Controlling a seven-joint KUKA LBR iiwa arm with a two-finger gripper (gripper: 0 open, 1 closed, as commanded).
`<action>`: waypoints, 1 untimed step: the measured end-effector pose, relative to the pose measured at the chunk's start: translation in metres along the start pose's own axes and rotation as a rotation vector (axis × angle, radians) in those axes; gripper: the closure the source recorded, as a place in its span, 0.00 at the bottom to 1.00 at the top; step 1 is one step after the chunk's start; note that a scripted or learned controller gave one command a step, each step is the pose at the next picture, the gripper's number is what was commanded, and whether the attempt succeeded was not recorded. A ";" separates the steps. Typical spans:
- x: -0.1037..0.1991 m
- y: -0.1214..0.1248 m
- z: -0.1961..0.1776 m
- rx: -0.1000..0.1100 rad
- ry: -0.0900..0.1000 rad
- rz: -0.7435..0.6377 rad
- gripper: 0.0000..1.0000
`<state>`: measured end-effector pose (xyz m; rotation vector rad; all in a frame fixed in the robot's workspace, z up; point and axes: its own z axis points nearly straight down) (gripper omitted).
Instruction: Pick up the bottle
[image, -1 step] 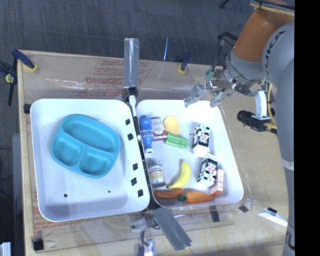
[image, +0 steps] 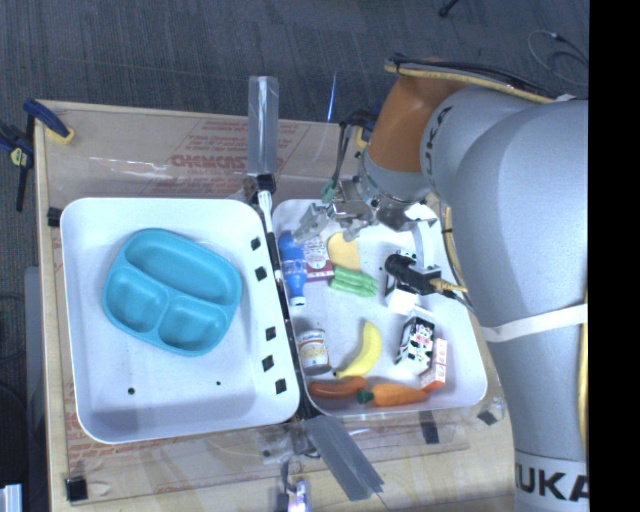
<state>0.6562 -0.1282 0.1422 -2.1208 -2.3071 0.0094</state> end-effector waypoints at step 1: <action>-0.001 -0.006 0.031 -0.003 0.001 -0.149 0.00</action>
